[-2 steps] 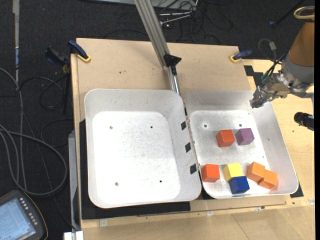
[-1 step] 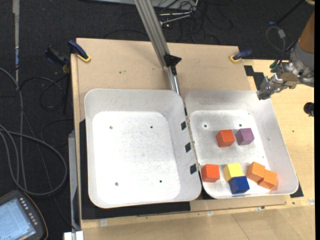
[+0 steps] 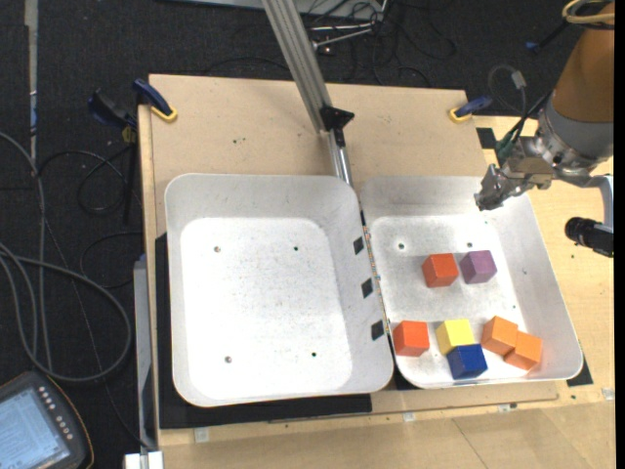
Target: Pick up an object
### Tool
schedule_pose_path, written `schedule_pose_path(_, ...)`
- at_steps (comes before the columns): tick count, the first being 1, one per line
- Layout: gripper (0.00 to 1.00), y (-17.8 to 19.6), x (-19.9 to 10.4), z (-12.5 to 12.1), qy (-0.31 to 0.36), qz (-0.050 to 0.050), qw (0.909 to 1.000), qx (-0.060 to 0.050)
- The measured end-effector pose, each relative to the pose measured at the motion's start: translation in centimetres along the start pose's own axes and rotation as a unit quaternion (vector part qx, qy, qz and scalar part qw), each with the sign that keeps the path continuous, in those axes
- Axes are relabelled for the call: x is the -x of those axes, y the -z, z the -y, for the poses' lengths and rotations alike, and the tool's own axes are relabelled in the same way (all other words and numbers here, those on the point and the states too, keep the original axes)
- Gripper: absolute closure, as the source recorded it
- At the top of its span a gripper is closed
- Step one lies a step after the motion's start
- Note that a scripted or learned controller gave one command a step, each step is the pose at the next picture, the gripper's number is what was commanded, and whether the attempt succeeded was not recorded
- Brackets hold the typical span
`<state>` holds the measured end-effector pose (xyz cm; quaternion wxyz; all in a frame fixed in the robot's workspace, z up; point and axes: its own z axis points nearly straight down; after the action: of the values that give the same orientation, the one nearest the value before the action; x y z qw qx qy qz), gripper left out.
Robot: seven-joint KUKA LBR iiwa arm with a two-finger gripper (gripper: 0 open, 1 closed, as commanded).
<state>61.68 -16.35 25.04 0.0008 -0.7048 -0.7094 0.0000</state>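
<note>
The jaws (image 3: 488, 199), whose spread I cannot tell, are hovering above the right bin (image 3: 547, 291), needing to descend toward the purple cube (image 3: 478, 266) just below them.

Sitting in view: two bins (image 3: 190, 262) (image 3: 547, 291), four orange blocks (image 3: 440, 270) (image 3: 411, 337) (image 3: 500, 335) (image 3: 526, 349), one purple block (image 3: 478, 266), one yellow block (image 3: 454, 335), one blue block (image 3: 468, 361).

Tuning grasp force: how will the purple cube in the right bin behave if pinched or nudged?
The purple cube looks rigid with flat faces, so it should likely slide, not roll. It appears small, probably light. It sits right beside the orange cube, so a nudge or a finger between them may shift both.
</note>
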Motion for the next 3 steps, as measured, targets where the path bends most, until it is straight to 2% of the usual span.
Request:
schedule_pose_path(1,1.00,-0.5,-4.3,1.5,0.000,0.000,1.0000,0.000)
schedule_pose_path(2,1.00,-1.4,-9.5,1.7,0.000,0.000,1.0000,0.000)
schedule_pose_path(3,1.00,-0.5,-14.4,2.5,0.001,-0.001,1.0000,0.001)
